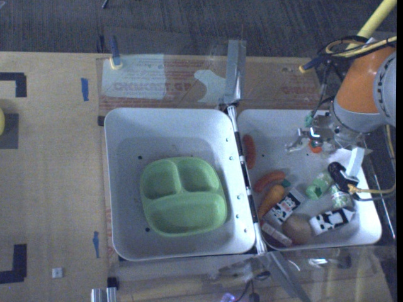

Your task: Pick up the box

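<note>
Box (284, 207) with a cow pattern lies unlifted at the lower right among toy food in the right bin (277, 126), while the gripper (313, 137) hovers above it, holding nothing, fingers' spread unclear.

Dark grey carpet floor (189, 11) lies beyond the wooden bench (50, 187).

**Two white bins seen from above**

We see a green, three-compartment plastic plate (183, 197) lying in the left shallow white bin (119, 168). The right shallow white bin (277, 131) holds a red sausage-shaped toy (250, 151), an orange carrot-shaped toy (271, 197) and two black-and-white patterned boxes (283, 209) (332, 219). The grey arm with its orange band (360, 80) reaches over this bin, its two-finger gripper (313, 138) above the bin floor.
</note>
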You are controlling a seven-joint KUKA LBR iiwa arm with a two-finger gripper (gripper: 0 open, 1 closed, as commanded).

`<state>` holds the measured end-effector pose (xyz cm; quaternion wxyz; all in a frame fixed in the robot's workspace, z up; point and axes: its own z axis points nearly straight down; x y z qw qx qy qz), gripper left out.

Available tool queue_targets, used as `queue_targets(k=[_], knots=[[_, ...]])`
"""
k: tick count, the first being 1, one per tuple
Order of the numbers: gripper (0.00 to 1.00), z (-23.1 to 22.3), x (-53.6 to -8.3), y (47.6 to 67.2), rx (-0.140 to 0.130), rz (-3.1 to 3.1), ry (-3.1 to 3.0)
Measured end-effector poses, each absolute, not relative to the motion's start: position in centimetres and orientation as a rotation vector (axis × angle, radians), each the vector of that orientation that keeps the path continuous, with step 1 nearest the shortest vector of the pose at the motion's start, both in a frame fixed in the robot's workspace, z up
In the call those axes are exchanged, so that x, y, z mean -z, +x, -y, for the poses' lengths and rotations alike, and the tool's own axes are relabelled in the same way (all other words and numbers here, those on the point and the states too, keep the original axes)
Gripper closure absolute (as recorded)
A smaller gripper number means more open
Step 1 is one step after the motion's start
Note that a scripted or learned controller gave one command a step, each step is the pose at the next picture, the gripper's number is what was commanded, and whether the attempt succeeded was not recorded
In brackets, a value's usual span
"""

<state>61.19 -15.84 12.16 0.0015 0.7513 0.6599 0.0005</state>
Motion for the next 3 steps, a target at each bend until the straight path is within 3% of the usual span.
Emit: queue_targets(k=[1,2,3], knots=[[0.00,19.5,-8.6,59.0,-0.001,-1.980,2.441],[0.00,9.8,-8.8,53.8,-0.011,-1.862,2.524],[0.00,12.3,-9.7,58.6,0.000,-1.735,2.618]])
